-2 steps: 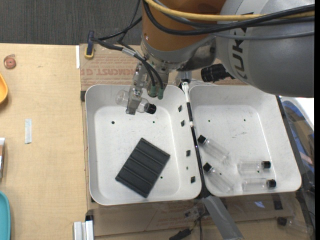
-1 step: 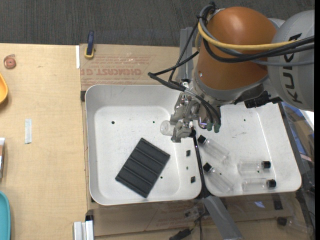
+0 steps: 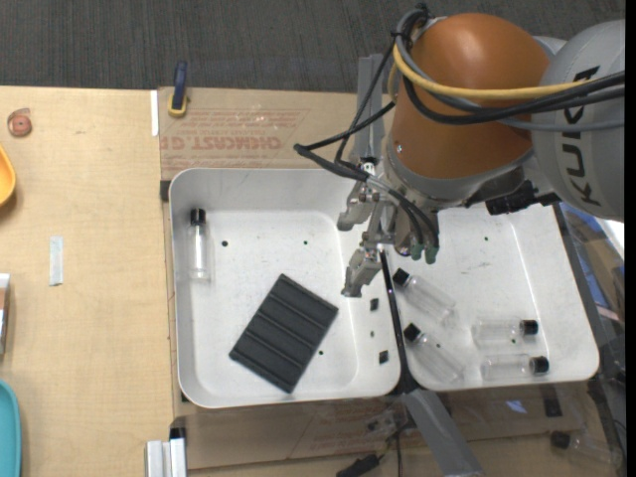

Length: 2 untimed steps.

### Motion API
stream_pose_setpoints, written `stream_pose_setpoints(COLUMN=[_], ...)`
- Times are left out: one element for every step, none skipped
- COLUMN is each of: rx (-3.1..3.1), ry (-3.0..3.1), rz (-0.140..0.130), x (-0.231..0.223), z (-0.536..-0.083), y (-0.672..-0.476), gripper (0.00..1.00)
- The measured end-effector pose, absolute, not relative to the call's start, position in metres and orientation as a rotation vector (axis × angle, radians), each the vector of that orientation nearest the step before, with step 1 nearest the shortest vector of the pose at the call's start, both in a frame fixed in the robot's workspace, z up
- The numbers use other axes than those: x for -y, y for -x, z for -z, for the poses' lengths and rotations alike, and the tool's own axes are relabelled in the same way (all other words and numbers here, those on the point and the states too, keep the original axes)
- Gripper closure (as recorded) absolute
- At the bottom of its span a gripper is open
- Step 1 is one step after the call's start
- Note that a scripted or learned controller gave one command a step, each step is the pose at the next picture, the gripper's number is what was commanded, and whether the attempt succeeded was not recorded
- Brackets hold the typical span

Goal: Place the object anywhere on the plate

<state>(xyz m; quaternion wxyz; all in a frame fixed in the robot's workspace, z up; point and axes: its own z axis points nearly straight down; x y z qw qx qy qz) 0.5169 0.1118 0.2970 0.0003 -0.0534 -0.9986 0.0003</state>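
A black ridged plate (image 3: 285, 332) lies flat and at a slant in the lower middle of the left bin (image 3: 248, 192). One clear vial with a black cap (image 3: 200, 245) lies near that bin's left wall, apart from the plate. Several more clear black-capped vials lie in the right bin (image 3: 556, 256), the nearest (image 3: 422, 293) just right of the divide. My gripper (image 3: 364, 266) hangs under the orange wrist band, over the left bin's right edge, up and to the right of the plate. I see no vial in it.
Small black bits (image 3: 383, 358) lie near the divide between the bins. A cardboard sheet (image 3: 248, 132) lies behind the left bin, with a blue clip (image 3: 179, 78) at its corner. The tan bench (image 3: 79, 266) stretches to the left.
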Motion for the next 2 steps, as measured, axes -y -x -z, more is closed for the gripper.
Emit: stream_pose_setpoints(rx=[3.138, 3.129], ry=[0.174, -0.332], rz=[0.000, 0.001], x=[-0.111, -0.116], z=[-0.306, -0.360], y=[-0.518, -0.584], gripper=[1.00, 1.00])
